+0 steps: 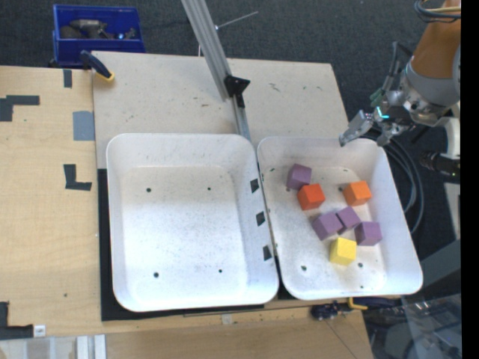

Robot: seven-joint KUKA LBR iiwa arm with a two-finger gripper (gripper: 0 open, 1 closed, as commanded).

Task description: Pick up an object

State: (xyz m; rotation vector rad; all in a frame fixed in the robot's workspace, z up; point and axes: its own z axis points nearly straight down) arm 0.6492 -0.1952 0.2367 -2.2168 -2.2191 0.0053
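Note:
Several small blocks lie in the right bin: a purple one near the back, a red-orange one beside it, an orange one to the right, three purple ones clustered lower down, and a yellow one in front. My gripper hovers over the bin's back right corner, above and to the right of the blocks, apart from all of them. Its fingers spread apart with nothing between them.
The left bin sits beside the right one. A slanted metal rail runs down to the gap between the bins. A blue box stands at the back left. Black cables hang along the right bin's outer side.

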